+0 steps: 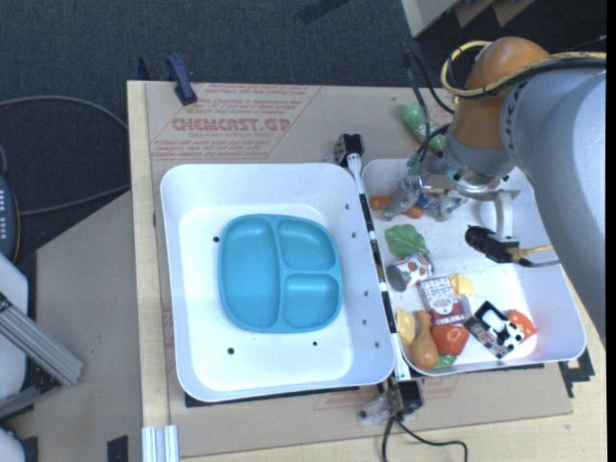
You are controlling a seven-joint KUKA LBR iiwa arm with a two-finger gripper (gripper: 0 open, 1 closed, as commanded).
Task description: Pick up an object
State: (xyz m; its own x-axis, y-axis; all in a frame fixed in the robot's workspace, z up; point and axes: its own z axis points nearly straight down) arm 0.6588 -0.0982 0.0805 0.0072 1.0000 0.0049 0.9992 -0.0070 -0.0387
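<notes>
**Gripper low in upper part of right bin, nearest objects just left and just below**

The gripper (424,200) sits in the upper-left part of the right bin (553,301), with the arm coming in from the frame's right. Grip state: cannot tell from this angle, and nothing is visibly held.

Closest pick candidates:
- A small orange piece (380,201) lies just beside the gripper toward frame left, near the bin's wall.
- A green toy (405,237) lies just below it in frame, long axis roughly across the frame. It is probably the easier target, being bigger and clear of the wall.

The rest of the right bin is a cluster toward lower frame, well apart from the gripper:
- a small can (409,271)
- a red packet (443,301)
- a yellow pear-shaped toy (408,326)
- a red tomato toy (449,340)
- a black-and-white item (495,328)

These are tightly packed, several touching.

The left bin (192,210) holds one blue divided plate (279,270), centred and lying flat.
</notes>
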